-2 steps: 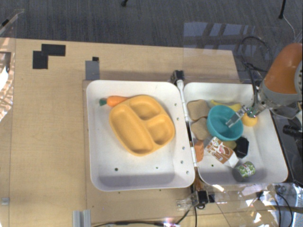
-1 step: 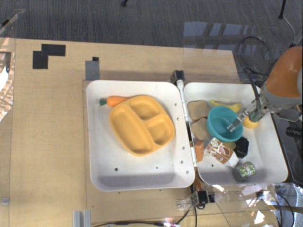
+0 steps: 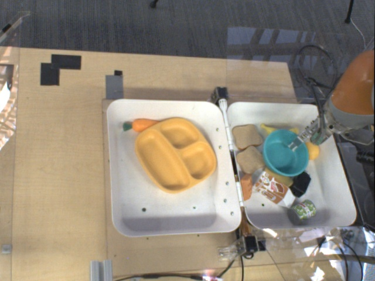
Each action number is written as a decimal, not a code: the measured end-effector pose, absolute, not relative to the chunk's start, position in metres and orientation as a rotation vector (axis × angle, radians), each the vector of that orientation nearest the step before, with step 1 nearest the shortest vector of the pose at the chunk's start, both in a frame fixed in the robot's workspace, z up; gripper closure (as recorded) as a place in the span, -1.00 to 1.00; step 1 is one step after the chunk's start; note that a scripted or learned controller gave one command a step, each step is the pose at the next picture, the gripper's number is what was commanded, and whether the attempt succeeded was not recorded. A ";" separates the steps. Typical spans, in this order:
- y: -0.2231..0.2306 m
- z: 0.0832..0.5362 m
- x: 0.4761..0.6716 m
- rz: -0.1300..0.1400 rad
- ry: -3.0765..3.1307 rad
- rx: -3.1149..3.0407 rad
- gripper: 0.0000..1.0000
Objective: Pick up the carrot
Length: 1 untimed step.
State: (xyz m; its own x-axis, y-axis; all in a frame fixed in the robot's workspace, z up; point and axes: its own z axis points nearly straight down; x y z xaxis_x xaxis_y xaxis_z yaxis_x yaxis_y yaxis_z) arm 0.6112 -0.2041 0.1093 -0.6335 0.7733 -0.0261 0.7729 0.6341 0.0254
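An overhead, slanted view shows a light wooden bench (image 3: 58,174) bearing two shallow white bins side by side. In the left bin (image 3: 126,209), a yellow divided plate (image 3: 174,154) with three compartments lies near the middle. The carrot (image 3: 142,124), orange with a small green top, lies flat at the bin's far left corner area, its orange end touching or just beside the plate's upper left rim and its green end pointing left. The right bin (image 3: 340,186) is crowded: a teal bowl (image 3: 285,152) sits near the middle, two slices of toast-coloured bread (image 3: 248,146) lie to its left, one above the other, and a yellow item (image 3: 314,151), partly hidden, peeks out from behind the bowl. Below the bowl lie a printed carton (image 3: 270,187), a small black object (image 3: 300,184) and a round green-and-white object (image 3: 303,209). A small orange piece (image 3: 246,186) rests against the bin's left wall. The grey arm with its orange band (image 3: 357,84) reaches in from the right, and the gripper (image 3: 307,135) hangs over the teal bowl's right rim, well apart from the carrot. Its tips are too small and blurred to tell how they stand.
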 end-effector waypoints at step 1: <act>-0.122 0.103 0.643 -0.002 2.787 1.380 1.00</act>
State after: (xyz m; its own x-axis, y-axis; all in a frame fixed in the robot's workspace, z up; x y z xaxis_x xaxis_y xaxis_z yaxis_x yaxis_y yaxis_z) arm 0.6435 -0.1218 0.1028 -0.6058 0.7951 -0.0291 0.7951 0.6063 0.0127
